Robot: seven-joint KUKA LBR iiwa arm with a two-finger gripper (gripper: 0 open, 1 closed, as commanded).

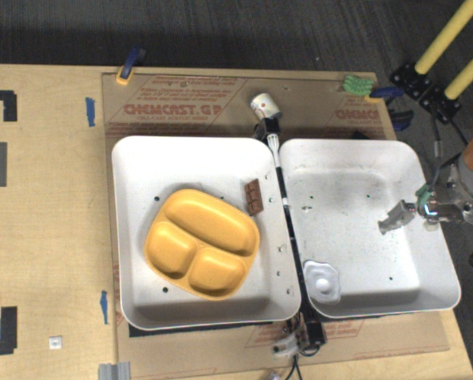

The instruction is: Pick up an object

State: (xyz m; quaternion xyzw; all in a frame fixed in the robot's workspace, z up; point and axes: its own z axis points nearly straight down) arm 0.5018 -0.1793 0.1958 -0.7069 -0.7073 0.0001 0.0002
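A yellow divided plate (202, 242) lies in the left bin (138, 165), upside up with three compartments. A small brown block (253, 196) rests by the plate's upper right, near the bin's right wall. A small translucent white piece (320, 280) sits in the near left corner of the right bin (355, 161). My gripper (393, 218) hangs over the right side of the right bin, well apart from the white piece, and nothing shows in it.
A white-capped post (262, 105) stands behind the gap between the bins. Yellow rods (450, 26) on black clamps cross the top right. Blue and green clips hold the cardboard sheet (181, 101) under the bins.
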